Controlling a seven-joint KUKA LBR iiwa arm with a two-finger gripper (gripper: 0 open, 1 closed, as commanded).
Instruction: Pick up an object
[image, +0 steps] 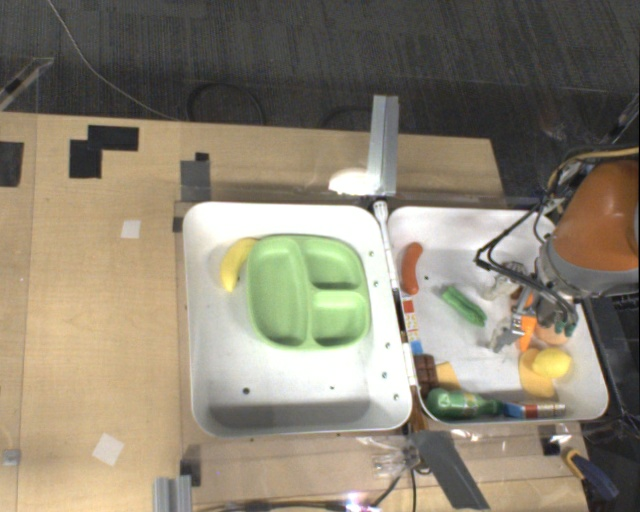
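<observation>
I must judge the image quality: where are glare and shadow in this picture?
Camera view: a bright glare spot on the bench behind the bins; soft shadow along the left bin near wall; the tool region is cluttered and slightly blurred.

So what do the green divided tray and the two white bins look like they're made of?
The green divided tray looks like moulded plastic with a matte to satin finish: uniform colour, soft rounded compartment edges. The left white bin and right white bin look like thin formed plastic, smooth with faint sheen and rounded corners, though painted metal is possible.
</observation>
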